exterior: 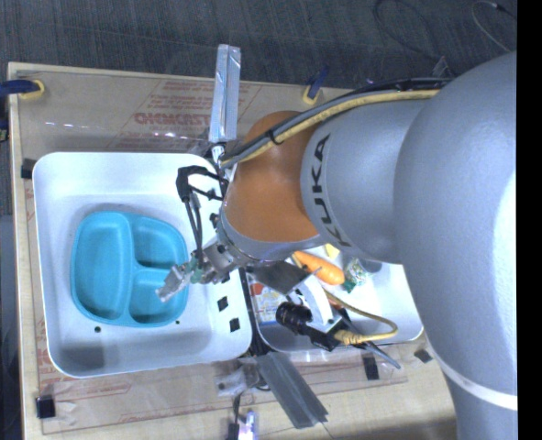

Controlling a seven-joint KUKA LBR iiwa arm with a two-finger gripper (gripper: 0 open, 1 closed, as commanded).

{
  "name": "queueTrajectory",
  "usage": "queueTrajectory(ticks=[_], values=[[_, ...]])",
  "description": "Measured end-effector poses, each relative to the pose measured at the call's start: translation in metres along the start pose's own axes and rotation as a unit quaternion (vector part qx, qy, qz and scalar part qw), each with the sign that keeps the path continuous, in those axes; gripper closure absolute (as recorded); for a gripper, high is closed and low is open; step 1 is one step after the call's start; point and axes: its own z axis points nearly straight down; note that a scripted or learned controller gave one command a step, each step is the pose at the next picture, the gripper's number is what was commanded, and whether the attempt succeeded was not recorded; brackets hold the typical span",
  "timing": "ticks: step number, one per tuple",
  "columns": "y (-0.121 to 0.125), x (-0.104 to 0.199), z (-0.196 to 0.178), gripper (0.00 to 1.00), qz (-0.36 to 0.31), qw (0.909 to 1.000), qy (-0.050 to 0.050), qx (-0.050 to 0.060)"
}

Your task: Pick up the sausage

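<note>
Hovering: gripper (173,283) low over blue sectioned tray (115,264) in left bin (60,177). Apart or together: cannot tell. Nothing seen held. Sausage not made out; tray compartments look bare. Right bin (394,314) mostly hidden under arm (390,181). Orange tapered piece (320,266) there looks carrot-like. Judgement: sausage probably in right bin, long axis unknown.
</note>
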Motion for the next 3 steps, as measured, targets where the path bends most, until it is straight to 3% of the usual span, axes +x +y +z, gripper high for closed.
queueTrajectory(ticks=[3], values=[[-0.02, -0.038, 0.009, 0.0, -0.045, 0.999, 0.001, 0.0]])
